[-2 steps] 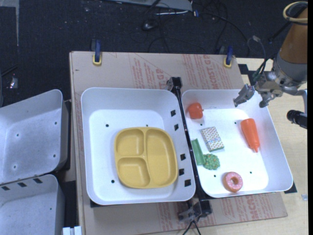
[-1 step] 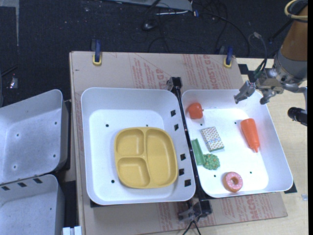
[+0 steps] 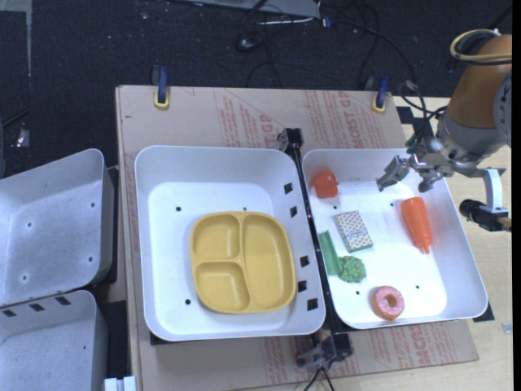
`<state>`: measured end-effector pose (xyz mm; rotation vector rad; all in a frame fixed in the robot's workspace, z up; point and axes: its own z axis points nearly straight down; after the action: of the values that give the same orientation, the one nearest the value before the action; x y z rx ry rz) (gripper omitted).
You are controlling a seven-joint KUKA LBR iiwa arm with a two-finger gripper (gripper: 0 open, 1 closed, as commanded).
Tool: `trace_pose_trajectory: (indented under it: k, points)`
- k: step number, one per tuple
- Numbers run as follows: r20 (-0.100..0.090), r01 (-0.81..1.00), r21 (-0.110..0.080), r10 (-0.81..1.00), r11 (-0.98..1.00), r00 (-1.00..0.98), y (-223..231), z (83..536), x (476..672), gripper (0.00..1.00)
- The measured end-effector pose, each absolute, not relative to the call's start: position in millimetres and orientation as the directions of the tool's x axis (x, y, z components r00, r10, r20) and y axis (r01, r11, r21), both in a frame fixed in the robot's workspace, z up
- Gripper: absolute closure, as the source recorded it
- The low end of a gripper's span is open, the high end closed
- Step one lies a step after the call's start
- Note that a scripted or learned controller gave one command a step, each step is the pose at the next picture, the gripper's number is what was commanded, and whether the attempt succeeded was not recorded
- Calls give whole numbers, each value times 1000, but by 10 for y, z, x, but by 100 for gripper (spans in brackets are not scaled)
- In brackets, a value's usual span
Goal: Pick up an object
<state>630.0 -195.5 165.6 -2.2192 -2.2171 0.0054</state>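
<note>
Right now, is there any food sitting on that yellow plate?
No. The yellow plate lies bare in the left bin; the toy foods are in the right bin.

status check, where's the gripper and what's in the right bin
Gripper open, over right bin's far side, holding nothing. Carrot nearest, just below it. Tomato, box, broccoli, donut spread out, nothing blocking.

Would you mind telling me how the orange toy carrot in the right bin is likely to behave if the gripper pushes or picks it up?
The orange toy carrot looks like smooth moulded plastic, so probably stiff, light and a bit slippery. Its round, tapered body lies flat on the right white bin, so a sideways push would likely roll it in an arc. The gripper, hovering nearby, would probably hold best across its thick end.
</note>
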Motion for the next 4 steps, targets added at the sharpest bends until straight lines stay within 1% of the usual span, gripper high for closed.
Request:
trace_pose_trajectory:
  k: [1,2,3,4]
  points:
    - [1,1000,-5,1000,0,0,-1872,1166,6236,0]
    - [8,1000,1,1000,3,-3,-1819,926,6257,0]
    - [2,1000,3,1000,3,-3,-1839,1037,6257,100]
    - [-3,1000,7,1000,2,-2,-1918,1558,6344,100]
